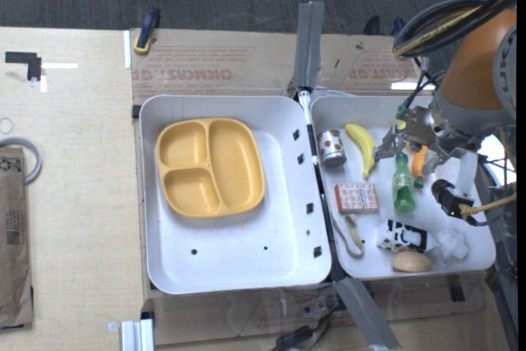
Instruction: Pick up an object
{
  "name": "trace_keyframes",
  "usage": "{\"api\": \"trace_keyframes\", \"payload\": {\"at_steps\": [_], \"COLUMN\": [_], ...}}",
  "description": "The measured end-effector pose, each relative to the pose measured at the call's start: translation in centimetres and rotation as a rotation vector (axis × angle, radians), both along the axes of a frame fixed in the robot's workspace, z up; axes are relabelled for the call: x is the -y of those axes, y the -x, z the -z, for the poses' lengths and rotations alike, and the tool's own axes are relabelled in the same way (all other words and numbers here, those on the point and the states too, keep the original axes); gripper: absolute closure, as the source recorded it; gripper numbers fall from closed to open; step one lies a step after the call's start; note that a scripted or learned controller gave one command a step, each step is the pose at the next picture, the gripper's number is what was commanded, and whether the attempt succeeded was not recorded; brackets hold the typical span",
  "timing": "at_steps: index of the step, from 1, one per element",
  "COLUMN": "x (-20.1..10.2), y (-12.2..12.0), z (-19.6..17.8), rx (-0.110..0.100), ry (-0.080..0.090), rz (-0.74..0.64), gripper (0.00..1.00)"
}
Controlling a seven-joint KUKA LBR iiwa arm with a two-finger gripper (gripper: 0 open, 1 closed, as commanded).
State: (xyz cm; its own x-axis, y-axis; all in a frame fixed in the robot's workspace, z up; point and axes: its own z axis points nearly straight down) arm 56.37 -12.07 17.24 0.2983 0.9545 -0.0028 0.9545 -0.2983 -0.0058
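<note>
claw [400,145] above green bottle [403,187], just beside banana [362,145]; opening unclear.

The arm [481,66] enters from the right, orange band uppermost, wrist angled down, with the gripper [400,145] pointing left and low.

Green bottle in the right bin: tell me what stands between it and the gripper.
Nothing visible does. The gripper hangs right above the green bottle. The banana lies beside them toward the left bin, the small box beyond it; neither is in between.
</note>
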Motion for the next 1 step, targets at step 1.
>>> {"api": "trace_keyframes", "payload": {"at_steps": [1], "x": [0.66], "y": [-4.7], "z": [7.37], "rx": [0.002], "ry": [-0.001], "rz": [-0.217], "gripper": [0.0]}}
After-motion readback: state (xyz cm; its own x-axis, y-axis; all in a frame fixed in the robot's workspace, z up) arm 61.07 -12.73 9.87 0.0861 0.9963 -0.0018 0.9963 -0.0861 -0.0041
